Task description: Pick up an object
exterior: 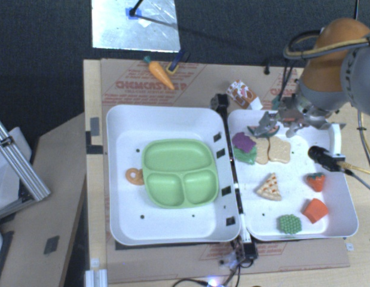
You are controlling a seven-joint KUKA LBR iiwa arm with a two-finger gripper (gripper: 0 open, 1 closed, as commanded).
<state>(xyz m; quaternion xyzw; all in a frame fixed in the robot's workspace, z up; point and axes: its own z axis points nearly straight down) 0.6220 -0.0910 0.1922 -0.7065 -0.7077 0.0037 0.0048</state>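
My gripper (266,127) hangs over the back left part of the right bin (346,220), with the arm reaching in from the right. Just below it lie two pale toast slices (280,151) and, to their left, a purple and green toy vegetable (244,147). Further forward in the same bin are a pizza slice (269,187), a red strawberry (316,182), an orange block (316,210) and a round green piece (289,223). I see nothing held in the gripper.
The left bin (122,136) holds a green divided plate (176,172) and a small orange pretzel (134,176). Behind the bins, on the cardboard, lie a carrot (161,75) and a red and white snack packet (241,94). A silver sheet (135,17) lies further back.
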